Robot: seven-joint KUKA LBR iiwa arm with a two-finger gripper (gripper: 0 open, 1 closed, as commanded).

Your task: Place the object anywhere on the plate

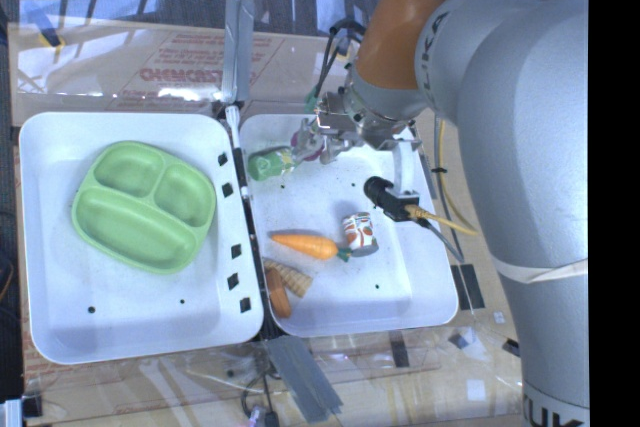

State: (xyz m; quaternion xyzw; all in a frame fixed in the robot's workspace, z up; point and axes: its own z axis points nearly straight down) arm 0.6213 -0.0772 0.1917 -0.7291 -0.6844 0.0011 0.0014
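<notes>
Gripper (pixel 300 147): fingers' state unclear, tips blurred against green bottle (pixel 267 163).
Plate (pixel 145 205): left bin.
Carrot (pixel 305 245): right bin.

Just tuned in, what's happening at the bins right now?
The arm reaches into the right bin, its gripper at a green bottle near the bin's far left corner. A carrot, a small can and a cone lie in that bin too. The green plate sits in the left bin with nothing on it yet.
</notes>
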